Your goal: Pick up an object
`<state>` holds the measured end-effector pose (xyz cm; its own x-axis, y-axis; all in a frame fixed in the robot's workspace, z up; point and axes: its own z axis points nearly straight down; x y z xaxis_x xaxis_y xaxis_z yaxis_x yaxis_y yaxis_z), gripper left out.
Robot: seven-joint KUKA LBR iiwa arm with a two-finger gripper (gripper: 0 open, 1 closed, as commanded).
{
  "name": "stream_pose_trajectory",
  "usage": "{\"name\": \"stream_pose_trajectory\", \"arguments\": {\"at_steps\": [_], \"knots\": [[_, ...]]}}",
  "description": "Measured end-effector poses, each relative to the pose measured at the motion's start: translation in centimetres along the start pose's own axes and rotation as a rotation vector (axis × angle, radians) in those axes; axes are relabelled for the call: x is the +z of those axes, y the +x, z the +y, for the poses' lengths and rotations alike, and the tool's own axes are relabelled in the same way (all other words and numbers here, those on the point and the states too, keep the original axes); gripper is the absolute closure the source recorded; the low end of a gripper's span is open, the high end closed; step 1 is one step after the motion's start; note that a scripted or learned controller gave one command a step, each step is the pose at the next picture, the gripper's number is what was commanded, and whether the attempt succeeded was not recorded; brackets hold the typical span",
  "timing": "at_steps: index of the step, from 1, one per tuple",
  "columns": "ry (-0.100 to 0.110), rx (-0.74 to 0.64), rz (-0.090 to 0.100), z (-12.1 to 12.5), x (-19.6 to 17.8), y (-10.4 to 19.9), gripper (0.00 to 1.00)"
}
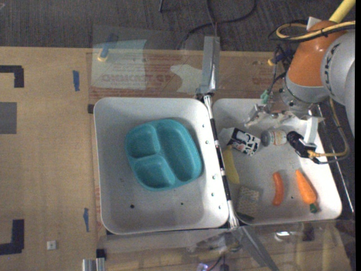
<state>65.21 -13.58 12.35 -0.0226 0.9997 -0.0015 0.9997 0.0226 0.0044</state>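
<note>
White right bin (333, 210): hand (269, 113), grip state indeterminate, hovers near clustered bottle (274, 137) and carton (244, 141); crowding could cause a glancing, failed grasp.

A light wooden bench top (45, 168) carries black tape corner marks (14, 75) and small blue tape strips (75, 80). Beyond its far edge lies dark grey carpeted floor (84, 7), crossed by a looping black cable (228, 7).
</note>
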Motion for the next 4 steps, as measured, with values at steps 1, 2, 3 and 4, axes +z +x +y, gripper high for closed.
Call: {"name": "stream_pose_trajectory", "arguments": {"at_steps": [1,2,3,4], "knots": [[0.000,-0.033,0.001,-3.7,3.6,-4.7,0.00],[-0.011,-0.029,-0.003,-3.5,2.2,-5.1,1.00],[-0.010,-0.028,-0.003,-3.5,2.2,-5.1,0.00],[-0.003,-0.049,0.000,-7.7,3.5,-4.5,0.00]]}}
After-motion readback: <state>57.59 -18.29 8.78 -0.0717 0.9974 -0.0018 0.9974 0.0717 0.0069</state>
